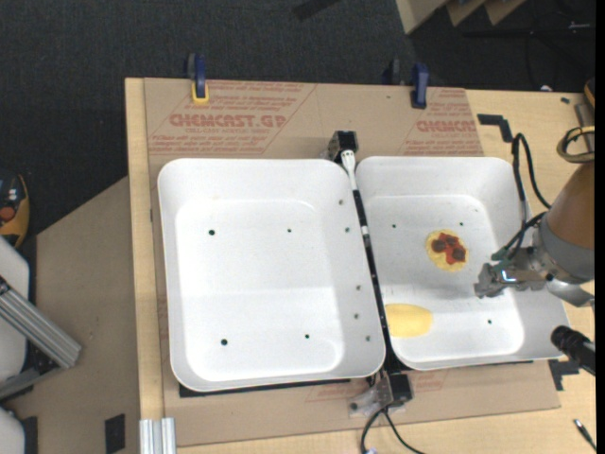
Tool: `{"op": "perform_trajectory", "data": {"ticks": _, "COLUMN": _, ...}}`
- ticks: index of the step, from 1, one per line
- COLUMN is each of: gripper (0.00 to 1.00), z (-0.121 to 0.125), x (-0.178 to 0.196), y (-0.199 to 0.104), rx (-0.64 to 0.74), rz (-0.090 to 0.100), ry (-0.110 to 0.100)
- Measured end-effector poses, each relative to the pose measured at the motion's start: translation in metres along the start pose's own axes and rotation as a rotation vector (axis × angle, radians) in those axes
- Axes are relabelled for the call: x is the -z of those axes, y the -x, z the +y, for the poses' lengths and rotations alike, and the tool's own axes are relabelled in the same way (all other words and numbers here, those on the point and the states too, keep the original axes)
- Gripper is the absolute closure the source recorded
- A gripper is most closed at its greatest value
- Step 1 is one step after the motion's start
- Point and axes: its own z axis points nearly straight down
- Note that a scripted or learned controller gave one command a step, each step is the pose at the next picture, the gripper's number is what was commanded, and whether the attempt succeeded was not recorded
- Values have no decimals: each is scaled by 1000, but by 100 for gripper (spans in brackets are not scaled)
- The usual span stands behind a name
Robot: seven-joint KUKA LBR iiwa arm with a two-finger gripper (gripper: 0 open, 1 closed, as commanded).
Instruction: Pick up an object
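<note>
Right now we see the gripper (488, 283) low over the right bin (416, 183), at the frame's right side, though we cannot tell how its fingers stand. Just left of it lies a round yellow piece with red topping (447, 250), not touching it. A pale yellow oval object (408, 320) rests near the bin's lower left corner, beside the left bin (189, 187) on the tabletop (151, 112).

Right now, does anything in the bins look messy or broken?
Nothing looks broken or spilled. The right bin holds a round yellow-and-red object and a pale yellow object near its front-left corner. The gripper sits beside them.
</note>
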Motion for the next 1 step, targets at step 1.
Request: {"op": "perform_trajectory", "data": {"ticks": 1, "gripper": 100, "z": 1, "x": 10, "y": 0, "rx": 0, "rz": -1, "ry": 2}}
